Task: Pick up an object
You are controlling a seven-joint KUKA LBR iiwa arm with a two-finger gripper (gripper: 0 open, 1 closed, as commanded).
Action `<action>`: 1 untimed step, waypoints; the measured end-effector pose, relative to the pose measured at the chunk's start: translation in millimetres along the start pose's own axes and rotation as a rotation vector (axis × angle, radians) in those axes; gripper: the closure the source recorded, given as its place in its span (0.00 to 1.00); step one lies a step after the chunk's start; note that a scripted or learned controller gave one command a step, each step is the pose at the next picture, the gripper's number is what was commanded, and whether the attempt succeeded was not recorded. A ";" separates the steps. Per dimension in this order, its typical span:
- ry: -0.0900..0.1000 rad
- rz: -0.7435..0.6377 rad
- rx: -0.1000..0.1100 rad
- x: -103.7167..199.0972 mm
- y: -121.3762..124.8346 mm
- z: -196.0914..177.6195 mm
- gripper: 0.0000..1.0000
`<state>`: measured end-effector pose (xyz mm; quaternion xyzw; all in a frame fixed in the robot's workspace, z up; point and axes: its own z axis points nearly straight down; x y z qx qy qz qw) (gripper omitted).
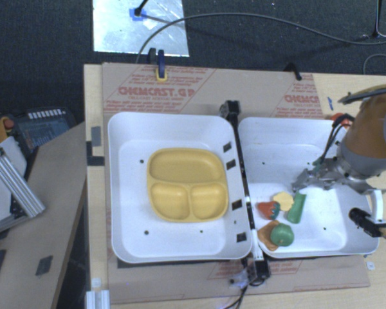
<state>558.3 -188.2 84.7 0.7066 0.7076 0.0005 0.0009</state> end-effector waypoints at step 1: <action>-0.001 0.000 -0.001 -0.4 0.3 -10.7 1.00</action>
